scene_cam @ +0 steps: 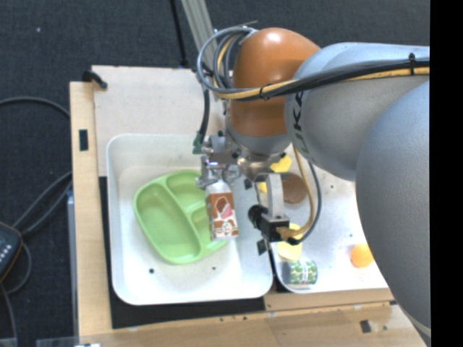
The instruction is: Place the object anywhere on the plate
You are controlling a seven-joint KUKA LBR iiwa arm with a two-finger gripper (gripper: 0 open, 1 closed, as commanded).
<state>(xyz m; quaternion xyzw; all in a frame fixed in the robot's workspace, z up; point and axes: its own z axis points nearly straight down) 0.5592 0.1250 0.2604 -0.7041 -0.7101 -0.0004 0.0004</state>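
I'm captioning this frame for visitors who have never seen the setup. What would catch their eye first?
The big grey arm with its orange band dominates, reaching in from the right over the bins. Below it, the pincer hangs above the right edge of a lime-green divided plate in the left bin, with a small brown-and-white carton right under it. An orange ball sits in the right bin.

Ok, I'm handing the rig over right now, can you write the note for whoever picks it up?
Gripper: over the right edge of the green plate in the left bin; whether it is open or shut is hidden.
Carton: directly under the gripper, upright at the plate's right rim; grip not confirmed.
Right bin: a can, yellow pieces and an orange ball.
Done: carton brought to the plate.
Left: confirm release and that it rests on the plate.
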